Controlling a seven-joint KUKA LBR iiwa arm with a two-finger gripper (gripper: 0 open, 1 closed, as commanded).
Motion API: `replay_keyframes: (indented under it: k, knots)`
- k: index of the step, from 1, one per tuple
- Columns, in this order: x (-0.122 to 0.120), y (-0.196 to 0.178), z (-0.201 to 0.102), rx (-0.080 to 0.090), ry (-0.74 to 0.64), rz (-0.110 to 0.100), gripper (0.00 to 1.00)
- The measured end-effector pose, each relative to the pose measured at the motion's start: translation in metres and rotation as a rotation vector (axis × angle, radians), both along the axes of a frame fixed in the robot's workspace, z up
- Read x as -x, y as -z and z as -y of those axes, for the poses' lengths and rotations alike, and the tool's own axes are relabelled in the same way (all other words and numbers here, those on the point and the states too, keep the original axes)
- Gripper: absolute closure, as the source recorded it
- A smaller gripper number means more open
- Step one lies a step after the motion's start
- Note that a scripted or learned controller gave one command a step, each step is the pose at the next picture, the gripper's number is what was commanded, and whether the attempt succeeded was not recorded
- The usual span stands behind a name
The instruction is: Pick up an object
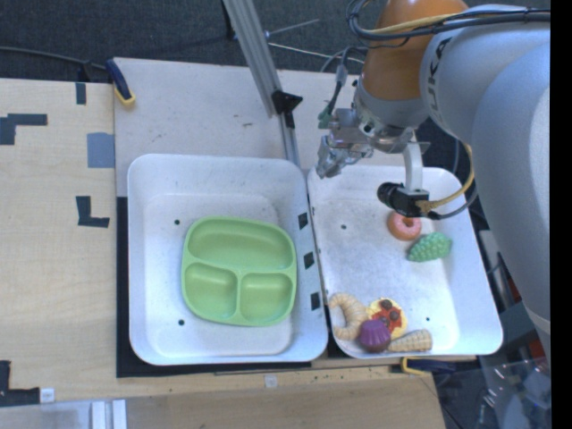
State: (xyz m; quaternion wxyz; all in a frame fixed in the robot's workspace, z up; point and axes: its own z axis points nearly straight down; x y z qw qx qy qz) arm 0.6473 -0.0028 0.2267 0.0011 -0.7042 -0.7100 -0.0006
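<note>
Camera view, nearest edge first: in the right bin (465, 324) a cluster of toy food sits in the near corner, a croissant-like piece (347, 311), a small pizza slice (388, 312), a purple plum-like piece (374, 334) and an ice cream cone (409, 340), all touching or just beside each other. Further back lie a pink doughnut (404, 226) and a green bunch of grapes (429, 247), close together near the right wall. The left bin (143, 239) holds a green divided plate (239, 271). At the far left corner of the right bin hangs the hand (329, 164), above the rim, nothing between its fingers; whether they are spread or pressed together I cannot tell.

Risks, as I judge them: coming straight down here would likely strike the rim or the divider between the bins; in the near cluster, fingers could catch two pieces at once or push one against the wall. The middle of the right bin's floor offers the freest room, and the doughnut stands more apart
</note>
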Motion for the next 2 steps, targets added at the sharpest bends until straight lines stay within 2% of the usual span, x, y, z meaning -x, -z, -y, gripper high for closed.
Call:
replay_keyframes:
  k: [1,2]
  knots:
    - [0.005,0.009,-0.054,0.001,0.001,-0.002,1.00]
    - [0.020,-0.004,-0.100,0.001,0.001,-0.001,1.00]
